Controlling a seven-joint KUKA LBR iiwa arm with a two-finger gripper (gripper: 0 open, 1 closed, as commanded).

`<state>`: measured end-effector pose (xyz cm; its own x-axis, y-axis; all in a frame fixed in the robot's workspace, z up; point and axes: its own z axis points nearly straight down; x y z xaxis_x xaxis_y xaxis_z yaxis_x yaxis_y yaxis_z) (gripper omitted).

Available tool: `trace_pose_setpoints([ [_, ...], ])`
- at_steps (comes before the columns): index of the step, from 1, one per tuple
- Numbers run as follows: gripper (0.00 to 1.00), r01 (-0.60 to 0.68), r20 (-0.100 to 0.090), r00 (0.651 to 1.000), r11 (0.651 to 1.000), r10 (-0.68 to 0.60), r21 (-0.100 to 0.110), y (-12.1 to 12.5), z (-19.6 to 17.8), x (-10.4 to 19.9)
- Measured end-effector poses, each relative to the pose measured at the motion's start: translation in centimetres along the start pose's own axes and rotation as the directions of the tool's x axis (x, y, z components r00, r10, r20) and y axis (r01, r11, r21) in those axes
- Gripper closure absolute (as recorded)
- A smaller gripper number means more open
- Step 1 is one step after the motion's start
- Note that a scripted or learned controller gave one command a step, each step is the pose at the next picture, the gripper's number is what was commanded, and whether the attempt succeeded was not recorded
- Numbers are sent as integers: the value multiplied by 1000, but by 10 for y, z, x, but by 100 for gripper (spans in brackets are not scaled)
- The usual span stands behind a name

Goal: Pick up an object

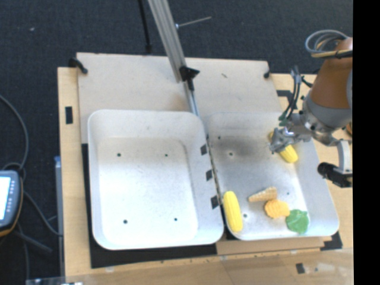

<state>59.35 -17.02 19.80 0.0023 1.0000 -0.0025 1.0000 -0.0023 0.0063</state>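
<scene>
My gripper (281, 142) hangs over the upper right part of the right bin (243, 159), below the grey and orange arm (330, 97). A small yellow object (289, 154) lies right at the gripper's tip, partly covered by it; whether it is gripped or just resting on the bin floor I cannot tell. Along the bin's near side lie a yellow corn cob (233, 211), a tan wedge (263, 195), an orange lump (276, 208) and a green piece (297, 221).
The left bin (148, 177) sits beside the right one, their rims meeting at the middle. A slanted aluminium bar (169, 34) runs from the top of the view down to that shared edge. Cables hang by the arm at right.
</scene>
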Motion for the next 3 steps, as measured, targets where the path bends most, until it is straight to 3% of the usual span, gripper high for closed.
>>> trace_pose_setpoints([
  [1, 100, 4, -1, 1000, 1000, -4, 0, 1, -37, -1],
  [3, 100, 8, -3, 1000, 1000, -8, 6, -6, -28, 102],
])
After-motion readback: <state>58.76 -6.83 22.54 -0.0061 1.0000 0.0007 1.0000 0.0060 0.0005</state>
